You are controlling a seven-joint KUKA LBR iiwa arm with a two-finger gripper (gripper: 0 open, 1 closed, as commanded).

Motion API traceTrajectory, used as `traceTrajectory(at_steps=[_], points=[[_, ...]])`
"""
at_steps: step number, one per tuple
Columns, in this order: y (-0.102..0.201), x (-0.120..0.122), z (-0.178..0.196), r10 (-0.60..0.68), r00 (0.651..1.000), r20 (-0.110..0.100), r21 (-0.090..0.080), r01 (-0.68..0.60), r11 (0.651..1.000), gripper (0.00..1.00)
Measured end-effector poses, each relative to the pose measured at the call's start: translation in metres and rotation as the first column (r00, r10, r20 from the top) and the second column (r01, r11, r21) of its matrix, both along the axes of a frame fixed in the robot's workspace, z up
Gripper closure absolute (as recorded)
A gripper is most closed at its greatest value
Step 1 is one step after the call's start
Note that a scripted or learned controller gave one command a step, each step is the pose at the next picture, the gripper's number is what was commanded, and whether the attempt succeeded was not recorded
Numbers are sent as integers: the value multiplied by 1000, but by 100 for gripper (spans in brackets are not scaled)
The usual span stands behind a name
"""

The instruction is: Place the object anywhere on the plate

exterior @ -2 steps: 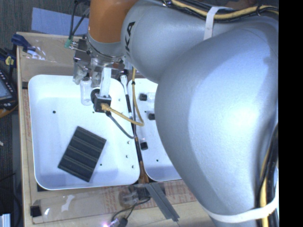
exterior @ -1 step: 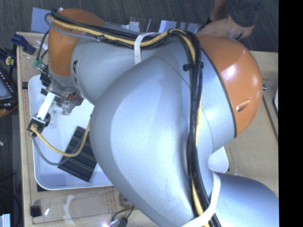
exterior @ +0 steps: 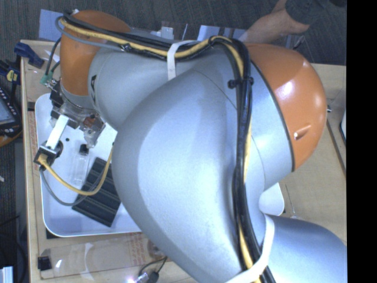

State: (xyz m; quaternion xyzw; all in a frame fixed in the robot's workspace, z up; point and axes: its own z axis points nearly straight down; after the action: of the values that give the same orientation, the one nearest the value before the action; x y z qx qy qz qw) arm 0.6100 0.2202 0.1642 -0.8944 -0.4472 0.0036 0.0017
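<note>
My arm [exterior: 200,146] covers most of the camera view, reaching across to the left bin [exterior: 56,220]. Its gripper [exterior: 66,141] hangs low over the back left part of that bin, under the orange wrist band [exterior: 79,52]. A dark ribbed rectangular object [exterior: 96,186] lies flat on the bin floor, just to the front right of the gripper and partly under the arm. A small clear piece [exterior: 79,165] lies between the gripper and the ribbed object. Whether anything is in the gripper cannot be made out.
A yellow cable [exterior: 70,188] loops from the gripper down over the bin floor. A person's hand [exterior: 277,17] shows at the back right, beyond the bench. Tools and dark items [exterior: 9,108] lie off the bench's left edge.
</note>
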Motion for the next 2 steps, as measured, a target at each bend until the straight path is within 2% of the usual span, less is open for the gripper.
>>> traceTrajectory(at_steps=[1,2], points=[[-1,19,51,420,907,6,0,-420,907,0],[1,19,61,424,906,4,3,-424,906,100]])
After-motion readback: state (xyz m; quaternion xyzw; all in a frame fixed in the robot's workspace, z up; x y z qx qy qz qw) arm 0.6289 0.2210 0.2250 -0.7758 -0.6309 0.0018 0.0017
